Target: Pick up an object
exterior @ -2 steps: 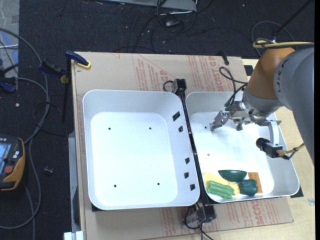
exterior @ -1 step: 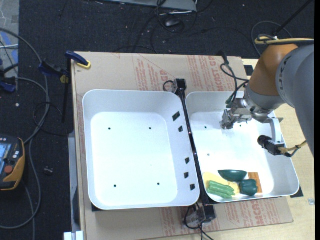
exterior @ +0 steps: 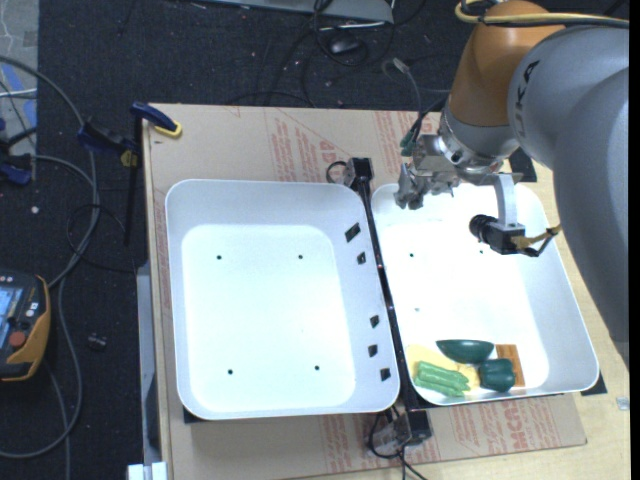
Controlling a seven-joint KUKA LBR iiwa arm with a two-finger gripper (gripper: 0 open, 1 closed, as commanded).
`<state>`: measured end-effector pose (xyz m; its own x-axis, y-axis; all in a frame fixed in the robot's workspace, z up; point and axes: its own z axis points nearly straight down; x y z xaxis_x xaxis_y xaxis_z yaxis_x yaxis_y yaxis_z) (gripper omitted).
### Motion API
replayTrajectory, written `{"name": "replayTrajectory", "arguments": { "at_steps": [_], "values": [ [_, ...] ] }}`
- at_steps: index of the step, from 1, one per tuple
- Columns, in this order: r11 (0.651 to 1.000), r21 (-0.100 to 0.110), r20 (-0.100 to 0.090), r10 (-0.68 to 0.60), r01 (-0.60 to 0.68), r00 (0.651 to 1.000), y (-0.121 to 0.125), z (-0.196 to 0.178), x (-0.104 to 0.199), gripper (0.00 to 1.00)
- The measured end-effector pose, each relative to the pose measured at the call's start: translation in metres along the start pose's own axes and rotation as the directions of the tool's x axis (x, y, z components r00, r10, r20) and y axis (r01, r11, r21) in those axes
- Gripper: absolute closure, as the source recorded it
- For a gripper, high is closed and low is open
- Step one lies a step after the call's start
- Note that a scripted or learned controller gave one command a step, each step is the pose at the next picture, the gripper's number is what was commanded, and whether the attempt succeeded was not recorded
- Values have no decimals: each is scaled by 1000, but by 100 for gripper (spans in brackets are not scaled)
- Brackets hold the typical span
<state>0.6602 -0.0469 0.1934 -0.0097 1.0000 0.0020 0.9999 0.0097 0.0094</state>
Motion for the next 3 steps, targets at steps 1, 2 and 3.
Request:
{"name": "replayTrajectory", "arguments": {
  "at_steps": [1,2,3],
  "values": [
    [1000,-4,2,8,-8,1000,-24,-267,11,100],
    [1000,23,3,7,-7,1000,-62,-25,74,100],
    [1000,-4,-3,4,-4,1000,-82,-199,143,100]
  ]
}}
